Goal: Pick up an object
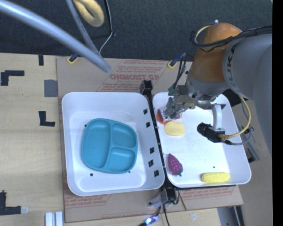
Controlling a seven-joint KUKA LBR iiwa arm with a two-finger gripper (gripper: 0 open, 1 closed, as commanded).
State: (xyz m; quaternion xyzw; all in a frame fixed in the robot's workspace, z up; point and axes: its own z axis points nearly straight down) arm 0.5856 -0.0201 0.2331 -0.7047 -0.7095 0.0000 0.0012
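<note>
Robotics lab: taped bench (26, 132), bins (106, 100).

a pale wood-grain desk (26, 145) fills the lower and left part of the camera view, with several dark angular tape marks (12, 76) stuck to it on the left. on the desk lies a brown cardboard sheet (128, 75) printed with faded red lettering, its far corners held down with blue and yellow tape (73, 58). beyond the desk's far edge the background is a dark blue-grey textured surface (146, 26), like carpet or fabric. a grey metal pole (57, 35) slants across the upper left, with a yellowish blurred shape (90, 11) near the top edge and a thin cable (107, 39) hanging beside it. light is even and soft, with faint shadows.
</note>
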